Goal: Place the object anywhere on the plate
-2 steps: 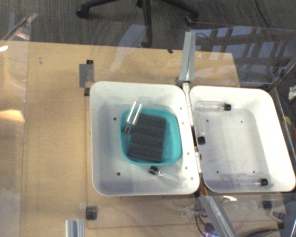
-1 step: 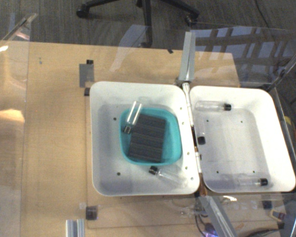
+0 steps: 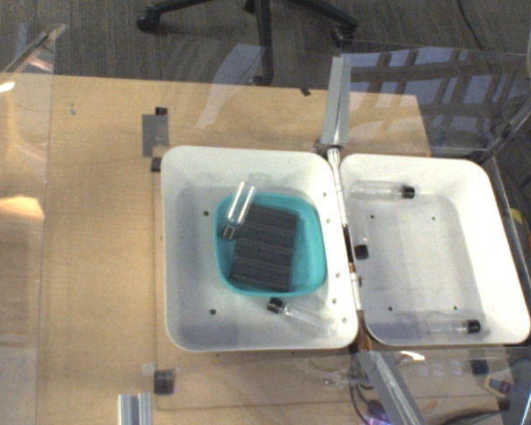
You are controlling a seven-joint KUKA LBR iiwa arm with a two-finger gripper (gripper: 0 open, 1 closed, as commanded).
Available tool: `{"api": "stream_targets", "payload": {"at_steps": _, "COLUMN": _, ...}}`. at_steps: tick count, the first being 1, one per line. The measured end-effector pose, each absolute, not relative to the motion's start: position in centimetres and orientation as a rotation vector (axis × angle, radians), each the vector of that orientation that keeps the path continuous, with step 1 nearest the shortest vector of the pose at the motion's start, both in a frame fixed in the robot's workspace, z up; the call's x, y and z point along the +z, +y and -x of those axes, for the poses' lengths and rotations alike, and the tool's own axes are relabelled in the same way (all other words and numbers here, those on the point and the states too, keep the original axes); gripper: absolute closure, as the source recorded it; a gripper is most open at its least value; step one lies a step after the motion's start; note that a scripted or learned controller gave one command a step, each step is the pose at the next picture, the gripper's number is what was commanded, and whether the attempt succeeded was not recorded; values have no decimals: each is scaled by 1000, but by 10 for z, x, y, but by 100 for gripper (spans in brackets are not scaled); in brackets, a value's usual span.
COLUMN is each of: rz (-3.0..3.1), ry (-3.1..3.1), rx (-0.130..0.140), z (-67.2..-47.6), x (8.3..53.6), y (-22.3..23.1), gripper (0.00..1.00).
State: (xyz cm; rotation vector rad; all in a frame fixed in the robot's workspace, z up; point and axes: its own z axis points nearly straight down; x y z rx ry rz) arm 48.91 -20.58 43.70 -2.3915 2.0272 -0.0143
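Note:
A teal square plate [image 3: 311, 237] lies in the left bin [image 3: 186, 264]. A dark ridged block [image 3: 265, 248] rests flat on the plate and covers most of it. A clear tube with a black cap [image 3: 236, 209] leans across the plate's upper left rim, cap end toward the block. Another clear tube with a black cap [image 3: 294, 312] lies on the bin floor just below the plate's lower right corner.
The right bin [image 3: 504, 264] holds a clear capped tube [image 3: 385, 189] near its far wall and another [image 3: 449, 325] near its front wall. A small black piece [image 3: 360, 251] sits by the divider between the bins. A chair base [image 3: 257, 7] stands beyond the bench.

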Motion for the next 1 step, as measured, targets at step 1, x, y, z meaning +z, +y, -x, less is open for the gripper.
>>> {"api": "stream_targets", "payload": {"at_steps": 1, "rz": 2668, "ry": 1648, "rx": -18, "z": -489, "x": 437, "y": -200, "gripper": 0}}
